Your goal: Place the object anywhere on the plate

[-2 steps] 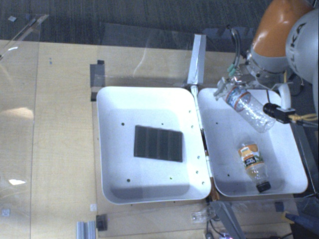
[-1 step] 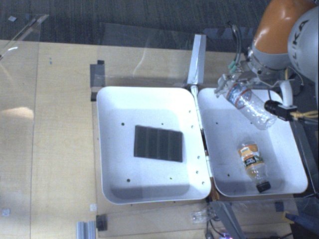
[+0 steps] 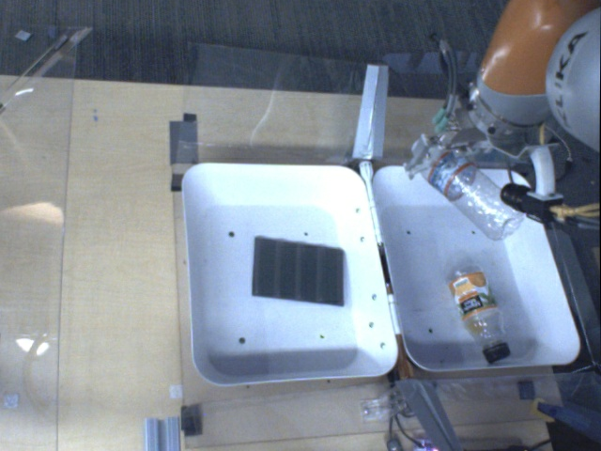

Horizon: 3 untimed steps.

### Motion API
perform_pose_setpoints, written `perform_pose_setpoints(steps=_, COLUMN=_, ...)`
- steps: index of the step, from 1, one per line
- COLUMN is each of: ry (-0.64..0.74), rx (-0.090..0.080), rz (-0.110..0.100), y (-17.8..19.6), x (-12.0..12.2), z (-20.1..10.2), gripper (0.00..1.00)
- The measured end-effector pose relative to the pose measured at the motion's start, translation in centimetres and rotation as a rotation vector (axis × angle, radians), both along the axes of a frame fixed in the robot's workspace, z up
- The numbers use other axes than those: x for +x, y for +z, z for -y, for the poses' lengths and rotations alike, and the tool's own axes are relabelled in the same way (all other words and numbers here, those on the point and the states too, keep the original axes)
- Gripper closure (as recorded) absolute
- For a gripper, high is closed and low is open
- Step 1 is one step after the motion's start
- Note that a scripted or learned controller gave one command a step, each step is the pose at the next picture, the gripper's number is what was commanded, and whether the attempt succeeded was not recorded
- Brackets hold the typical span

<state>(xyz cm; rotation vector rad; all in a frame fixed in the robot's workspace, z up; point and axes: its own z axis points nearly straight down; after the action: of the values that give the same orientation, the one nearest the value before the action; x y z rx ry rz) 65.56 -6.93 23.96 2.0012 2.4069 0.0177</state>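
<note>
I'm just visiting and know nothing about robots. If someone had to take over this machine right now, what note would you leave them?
Gripper: up over the back of the right bin, beside a clear plastic bottle that lies at a slant there; whether the fingers hold it, I cannot tell.
Another bottle, with an orange label, lies flat on the right bin's floor near the front.
The dark ridged plate lies in the middle of the left bin, with nothing on it.
Done: nothing placed yet.
Left: get a bottle across and set it on the plate.

The dark plate [image 3: 299, 271] lies unobstructed in the left bin [image 3: 211, 214]; a small bottle [image 3: 476, 310] lies in the right bin [image 3: 413, 252].
</note>
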Motion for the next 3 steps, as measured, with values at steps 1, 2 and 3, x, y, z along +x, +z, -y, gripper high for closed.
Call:
perform_pose_setpoints(steps=1, ry=0.004, rx=0.0, rz=0.006, y=1.1, x=0.1, z=-0.1, gripper=1.0)
perform_pose_setpoints(steps=2, ry=0.009, rx=0.001, rz=0.012, y=2.3, x=0.3, z=-0.2, gripper=1.0)
perform_pose_setpoints(steps=3, ry=0.009, rx=0.001, rz=0.012, y=2.3, x=0.3, z=-0.2, gripper=0.0)
